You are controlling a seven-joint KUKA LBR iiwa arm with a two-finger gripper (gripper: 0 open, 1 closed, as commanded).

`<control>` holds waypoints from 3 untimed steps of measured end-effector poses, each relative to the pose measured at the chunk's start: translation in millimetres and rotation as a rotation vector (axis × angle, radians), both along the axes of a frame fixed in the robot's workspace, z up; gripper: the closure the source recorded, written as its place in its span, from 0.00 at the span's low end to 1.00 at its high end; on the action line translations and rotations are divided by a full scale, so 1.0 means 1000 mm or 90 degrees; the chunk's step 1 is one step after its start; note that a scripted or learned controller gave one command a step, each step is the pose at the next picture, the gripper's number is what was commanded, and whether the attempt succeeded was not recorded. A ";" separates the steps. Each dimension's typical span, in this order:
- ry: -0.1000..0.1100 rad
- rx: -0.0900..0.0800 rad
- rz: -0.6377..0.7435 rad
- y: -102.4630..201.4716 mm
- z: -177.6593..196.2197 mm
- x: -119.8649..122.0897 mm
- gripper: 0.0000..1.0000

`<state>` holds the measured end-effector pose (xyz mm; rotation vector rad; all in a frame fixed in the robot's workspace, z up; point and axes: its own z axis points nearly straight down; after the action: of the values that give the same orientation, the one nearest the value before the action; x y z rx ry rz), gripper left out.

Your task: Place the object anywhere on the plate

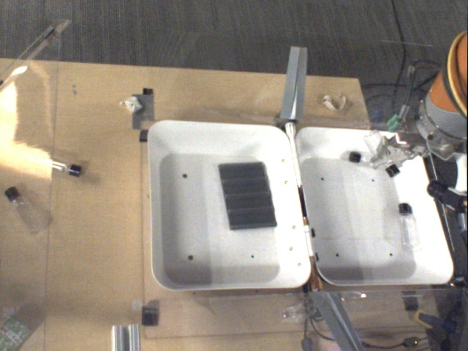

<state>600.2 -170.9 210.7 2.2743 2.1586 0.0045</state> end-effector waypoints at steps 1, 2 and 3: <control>0.001 0.001 -0.078 0.062 0.051 0.053 1.00; 0.000 0.002 -0.089 0.164 0.112 0.047 1.00; 0.004 0.002 -0.319 0.217 0.025 0.060 1.00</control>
<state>660.1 46.1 235.6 2.7437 1.5307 -0.0007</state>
